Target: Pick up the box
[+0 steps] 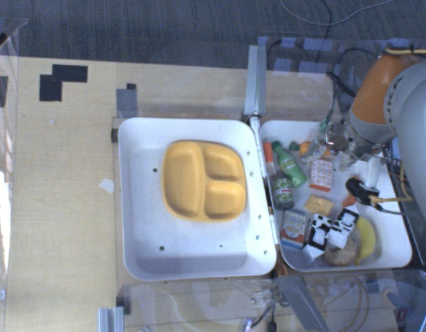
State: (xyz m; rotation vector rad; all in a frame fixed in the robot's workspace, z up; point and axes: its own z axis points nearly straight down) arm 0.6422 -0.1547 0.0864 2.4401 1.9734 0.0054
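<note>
The box (321, 174), a small white and orange-red carton, lies in the back half of the right bin (404, 251). My gripper (337, 145) hangs just above and behind it, at the bin's back right, under the grey arm with its orange band (374, 92). Nothing shows between the gripper and the box. A green bottle (289, 163) lies just left of the box, and a dark can (283, 192) sits in front of the bottle.
The right bin is crowded: a yellow block (318, 204), a blue-white packet (293, 224), a black-and-white cube (326, 231), a banana (366, 239). The left bin (140, 254) holds a yellow divided tray (202, 180). A metal divider (254, 81) stands between the bins.
</note>
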